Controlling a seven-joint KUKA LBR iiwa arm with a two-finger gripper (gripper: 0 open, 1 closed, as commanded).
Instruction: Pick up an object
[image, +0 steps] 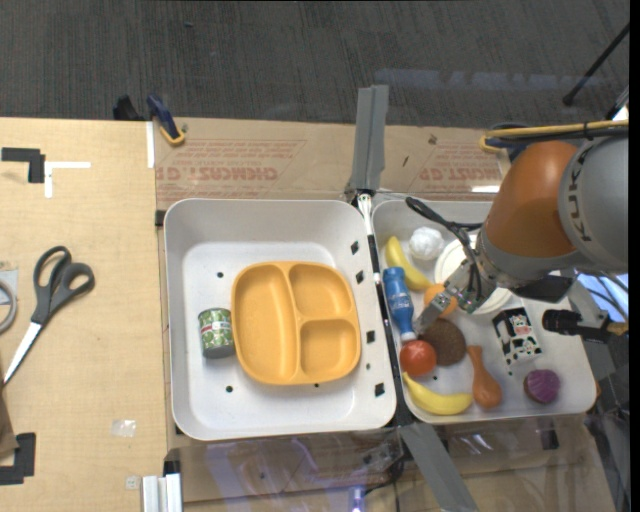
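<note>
Camera view: the arm reaches into the right bin (585, 400) from the right. The gripper (447, 303) sits low among the objects, just above the brown round object (447, 342) and beside the blue bottle (398, 298); whether the fingers are open or closed cannot be determined. Near it lie a red tomato (418, 357), a banana (437, 399) and a purple object (542, 386). The left bin (190, 400) contains a yellow divided plate (297, 322) and a small can (215, 332).

Step in hand, by judgement: descent onto a candidate, with no object seen held. The next move calls for closing on one item, then a vertical lift clear of the neighbours
</note>
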